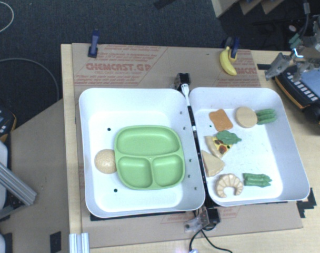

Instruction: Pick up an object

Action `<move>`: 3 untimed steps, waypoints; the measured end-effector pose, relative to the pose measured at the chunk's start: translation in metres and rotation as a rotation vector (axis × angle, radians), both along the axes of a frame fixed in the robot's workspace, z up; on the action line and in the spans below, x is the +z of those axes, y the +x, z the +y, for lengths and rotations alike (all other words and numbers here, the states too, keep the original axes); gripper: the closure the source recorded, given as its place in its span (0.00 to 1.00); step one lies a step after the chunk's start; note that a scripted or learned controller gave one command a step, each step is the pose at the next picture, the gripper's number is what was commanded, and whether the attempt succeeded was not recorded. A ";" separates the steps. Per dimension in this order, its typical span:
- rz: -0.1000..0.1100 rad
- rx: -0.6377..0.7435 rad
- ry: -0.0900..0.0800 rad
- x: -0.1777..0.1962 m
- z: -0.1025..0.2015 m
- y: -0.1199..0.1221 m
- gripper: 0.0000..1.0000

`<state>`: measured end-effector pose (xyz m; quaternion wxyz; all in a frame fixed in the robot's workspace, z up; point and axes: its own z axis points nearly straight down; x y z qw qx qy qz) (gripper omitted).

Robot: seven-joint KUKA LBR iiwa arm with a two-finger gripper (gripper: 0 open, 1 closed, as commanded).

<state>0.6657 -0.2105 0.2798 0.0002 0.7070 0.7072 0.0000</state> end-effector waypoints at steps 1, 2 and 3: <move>0.016 0.010 0.009 -0.131 0.124 -0.033 0.00; -0.005 -0.005 0.003 -0.194 0.113 -0.089 0.00; -0.010 -0.003 0.003 -0.190 0.084 -0.104 0.00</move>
